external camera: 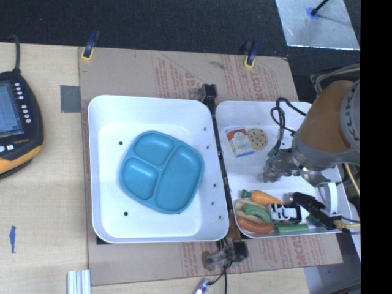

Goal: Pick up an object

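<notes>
Brown cardboard is covering the bench, clamped at its far edge, and two white bins are sitting on it side by side. At far left a black and orange teach pendant [15, 124] is resting on the bare wood. Left of centre, the left bin [101, 164] is holding a blue divided plate [162, 171], lying flat and slightly turned. The right bin [229, 112] is carrying the small things: a cookie packet [245, 141] near its far left corner, and along its near edge a cluster of toy food, with an orange carrot-like piece [266, 197] touching a hot dog [252, 216], and beside them a small black and white item [286, 212]. The gripper [274, 169] is hanging low between packet and cluster; whether its jaws are parted or closed cannot be told, and nothing is showing between them. The packet is looking like the likeliest target: light, flat, probably slippery film, so pinching across its short edges should be working best. The plate looks stiff but too broad.
</notes>
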`<action>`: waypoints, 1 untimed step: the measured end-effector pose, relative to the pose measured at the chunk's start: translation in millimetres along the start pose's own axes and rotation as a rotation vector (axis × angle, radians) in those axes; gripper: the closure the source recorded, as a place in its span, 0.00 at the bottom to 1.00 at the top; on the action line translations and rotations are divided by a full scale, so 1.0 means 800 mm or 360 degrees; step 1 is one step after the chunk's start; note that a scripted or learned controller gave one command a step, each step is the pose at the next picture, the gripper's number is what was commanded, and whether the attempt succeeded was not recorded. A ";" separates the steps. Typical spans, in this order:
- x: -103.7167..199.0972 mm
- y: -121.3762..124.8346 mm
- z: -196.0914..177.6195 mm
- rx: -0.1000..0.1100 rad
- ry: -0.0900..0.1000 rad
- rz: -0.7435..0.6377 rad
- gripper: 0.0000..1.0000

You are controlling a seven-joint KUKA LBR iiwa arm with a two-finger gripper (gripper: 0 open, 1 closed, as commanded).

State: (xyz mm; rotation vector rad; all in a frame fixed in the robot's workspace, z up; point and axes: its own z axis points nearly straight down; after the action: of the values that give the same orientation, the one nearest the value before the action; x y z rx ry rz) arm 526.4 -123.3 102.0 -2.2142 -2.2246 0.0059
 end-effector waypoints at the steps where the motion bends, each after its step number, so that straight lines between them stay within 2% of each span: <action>1: 0.038 -0.004 0.013 0.0000 0.0002 -0.0004 1.00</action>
State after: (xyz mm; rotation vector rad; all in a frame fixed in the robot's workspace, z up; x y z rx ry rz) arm 522.8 -92.9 91.5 -2.2108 -2.2266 0.0049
